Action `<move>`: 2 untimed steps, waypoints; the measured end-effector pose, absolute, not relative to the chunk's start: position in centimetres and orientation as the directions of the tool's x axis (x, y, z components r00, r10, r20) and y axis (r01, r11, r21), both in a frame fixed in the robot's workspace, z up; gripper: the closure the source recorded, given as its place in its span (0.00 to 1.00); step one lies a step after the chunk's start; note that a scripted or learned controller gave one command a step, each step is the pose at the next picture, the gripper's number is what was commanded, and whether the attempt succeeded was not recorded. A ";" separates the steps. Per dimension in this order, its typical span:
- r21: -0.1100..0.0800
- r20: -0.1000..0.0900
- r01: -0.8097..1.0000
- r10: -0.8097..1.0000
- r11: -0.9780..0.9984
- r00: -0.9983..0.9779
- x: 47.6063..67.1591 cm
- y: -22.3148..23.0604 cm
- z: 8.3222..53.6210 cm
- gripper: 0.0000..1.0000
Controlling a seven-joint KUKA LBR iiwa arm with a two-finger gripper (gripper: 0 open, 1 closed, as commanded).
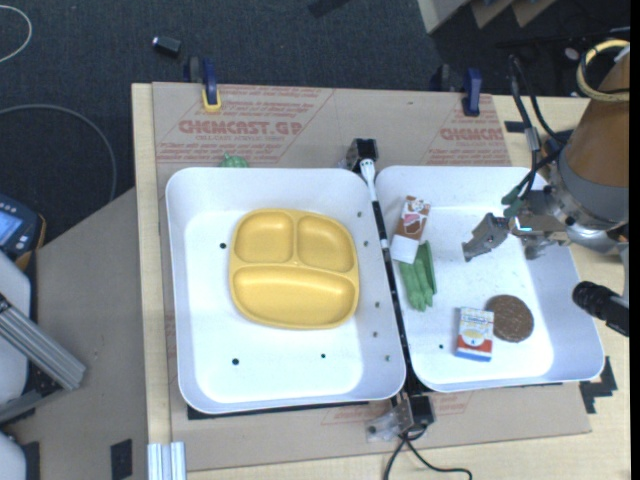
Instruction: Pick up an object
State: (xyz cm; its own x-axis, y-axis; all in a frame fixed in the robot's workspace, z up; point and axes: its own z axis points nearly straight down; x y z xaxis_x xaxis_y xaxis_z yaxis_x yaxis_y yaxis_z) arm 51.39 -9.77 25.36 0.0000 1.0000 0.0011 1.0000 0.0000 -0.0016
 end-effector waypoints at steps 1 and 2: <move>0.001 0.000 1.000 1.000 0.000 0.000 51.5 -9.8 26.4 1.00; -0.004 0.002 1.000 1.000 0.002 -0.002 47.8 -7.3 26.4 1.00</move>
